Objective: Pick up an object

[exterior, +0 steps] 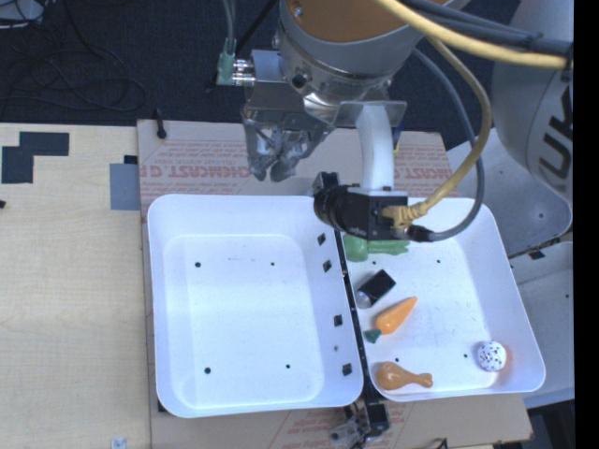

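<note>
My gripper [281, 162] hangs at the upper middle of the frame, above the bins' far edge; its fingers look nearly together with nothing between them. Lower right, in the right bin [519, 288], lie a green toy [374, 247], a small black block [377, 285], an orange carrot [396, 315], a tan gourd shape [402, 376] and a speckled white ball [490, 354]. I'd judge the carrot light, stiff plastic (likely slick); grip across its thick middle.
</note>
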### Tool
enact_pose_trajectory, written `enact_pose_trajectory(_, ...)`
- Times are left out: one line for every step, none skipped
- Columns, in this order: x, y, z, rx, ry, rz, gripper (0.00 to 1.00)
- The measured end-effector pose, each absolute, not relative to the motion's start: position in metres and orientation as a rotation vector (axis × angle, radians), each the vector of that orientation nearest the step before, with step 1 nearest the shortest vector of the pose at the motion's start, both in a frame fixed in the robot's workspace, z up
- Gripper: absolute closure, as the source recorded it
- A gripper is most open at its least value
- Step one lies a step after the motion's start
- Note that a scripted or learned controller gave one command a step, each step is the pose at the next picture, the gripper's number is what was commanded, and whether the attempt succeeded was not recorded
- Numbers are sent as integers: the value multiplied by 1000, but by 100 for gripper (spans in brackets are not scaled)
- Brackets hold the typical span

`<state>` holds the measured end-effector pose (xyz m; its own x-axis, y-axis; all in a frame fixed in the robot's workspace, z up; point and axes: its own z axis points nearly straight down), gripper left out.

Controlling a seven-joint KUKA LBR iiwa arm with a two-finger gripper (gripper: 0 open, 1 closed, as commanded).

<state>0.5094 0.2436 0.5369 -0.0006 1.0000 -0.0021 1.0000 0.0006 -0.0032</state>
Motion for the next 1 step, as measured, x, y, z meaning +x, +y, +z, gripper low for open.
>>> enact_pose_trajectory(535, 244, 537, -2221, -2222, 6, 100)
